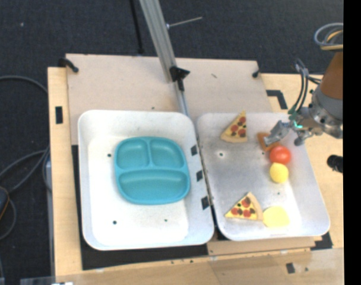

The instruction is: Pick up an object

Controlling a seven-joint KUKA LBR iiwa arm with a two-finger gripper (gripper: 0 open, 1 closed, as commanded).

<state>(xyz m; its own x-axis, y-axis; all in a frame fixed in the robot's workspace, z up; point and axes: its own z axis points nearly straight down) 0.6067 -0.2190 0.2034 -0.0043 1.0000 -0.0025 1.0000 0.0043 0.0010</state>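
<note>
Fingers (285, 133) spread open, holding nothing, above the right bin's (299, 215) far right corner. Red tomato (280, 155) lies just below them in frame (nearest candidate), lemon (278, 173) touching it on the near side.

Things around the bins

You see a tan counter (139, 82), a grey metal pole (160, 34) leaning over its back edge, dark carpet (50, 22), and black cables (8, 159) on your left.
</note>
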